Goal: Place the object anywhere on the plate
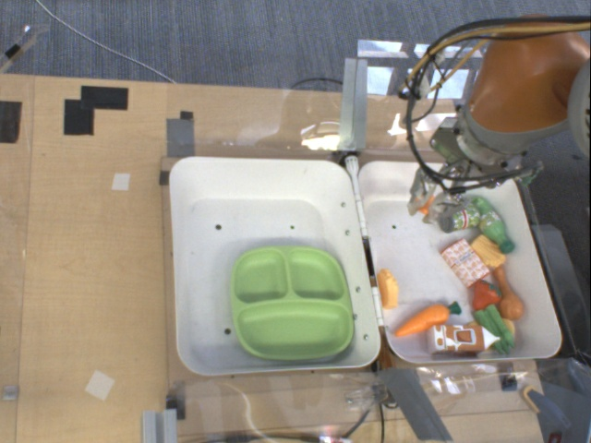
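A single fixed camera looks down at a slant from above the bench (83,275), far enough back to take in both white bins: the left bin (199,192) mid-frame, the right bin (388,187) beside it, and grey floor (231,26) beyond.

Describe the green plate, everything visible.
The green plate is a matte, plastic-looking tray, rounded-rectangular, with three compartments: two smaller ones on the far side and one wide one on the near side, split by raised ridges. It lies flat, slightly rotated, on the floor of the left bin, toward its near edge. Nothing sits on it.
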Controlling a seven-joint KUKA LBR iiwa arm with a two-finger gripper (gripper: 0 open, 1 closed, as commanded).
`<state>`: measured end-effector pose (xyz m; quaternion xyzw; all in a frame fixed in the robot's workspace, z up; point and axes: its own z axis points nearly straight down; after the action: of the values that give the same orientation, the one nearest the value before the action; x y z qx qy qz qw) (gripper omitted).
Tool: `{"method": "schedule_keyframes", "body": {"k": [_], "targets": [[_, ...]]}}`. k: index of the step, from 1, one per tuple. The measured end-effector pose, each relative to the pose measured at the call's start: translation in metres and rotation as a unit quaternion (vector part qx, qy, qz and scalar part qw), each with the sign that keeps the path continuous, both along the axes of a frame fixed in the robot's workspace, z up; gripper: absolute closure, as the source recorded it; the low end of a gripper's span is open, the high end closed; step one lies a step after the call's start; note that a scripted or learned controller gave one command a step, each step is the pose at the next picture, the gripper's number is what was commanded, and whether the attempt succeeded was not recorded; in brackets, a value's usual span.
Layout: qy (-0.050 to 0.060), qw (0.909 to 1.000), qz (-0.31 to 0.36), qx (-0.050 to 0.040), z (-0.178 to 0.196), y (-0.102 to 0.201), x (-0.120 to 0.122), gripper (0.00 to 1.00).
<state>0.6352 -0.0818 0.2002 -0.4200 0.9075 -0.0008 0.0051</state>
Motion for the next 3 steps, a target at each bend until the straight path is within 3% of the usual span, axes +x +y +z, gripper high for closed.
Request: {"method": "schedule_keyframes", "body": {"k": [1, 2, 3], "targets": [[0.001, 0.9999, 0.010, 0.0012, -0.014, 0.068, -0.036, 1.00], [-0.001, 0.9930, 0.118, -0.0015, 0.042, 0.088, -0.089, 1.00], [-0.002, 0.9664, 0.257, -0.0033, 0.141, 0.073, -0.085, 1.00]]}}
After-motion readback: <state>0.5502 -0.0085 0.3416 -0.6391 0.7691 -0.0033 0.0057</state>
